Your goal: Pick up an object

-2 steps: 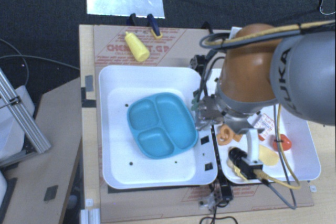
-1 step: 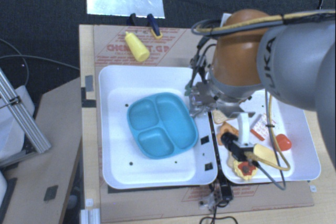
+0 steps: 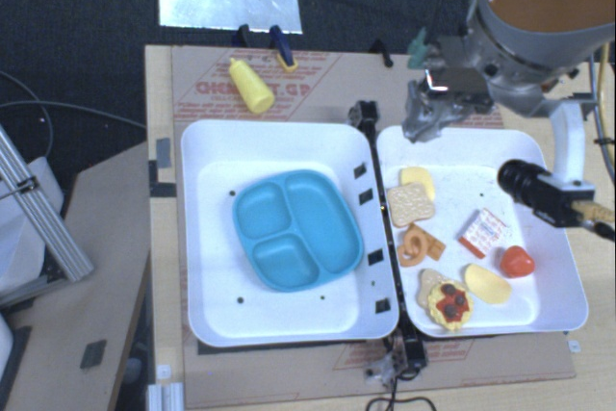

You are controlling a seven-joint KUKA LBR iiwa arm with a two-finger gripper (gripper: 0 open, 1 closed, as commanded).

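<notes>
The right bin [image 3: 553, 303] holds several toy foods: a pale yellow piece [image 3: 417, 178], a square cracker [image 3: 410, 204], a brown pretzel [image 3: 419, 245], a pizza slice [image 3: 448, 300], a yellow wedge [image 3: 488, 284], a red tomato [image 3: 518, 261] and a small red-and-white packet [image 3: 483, 233]. My gripper [image 3: 424, 122] hangs over the far left corner of this bin, just beyond the pale yellow piece. Nothing is visibly in its grasp.
The left bin [image 3: 207, 303] carries a blue divided plate [image 3: 296, 228]. A yellow bottle [image 3: 250, 85] lies on the bench behind the bins. A black cylinder [image 3: 535, 187] juts over the right bin's right side. Black clips [image 3: 369, 197] line the divider.
</notes>
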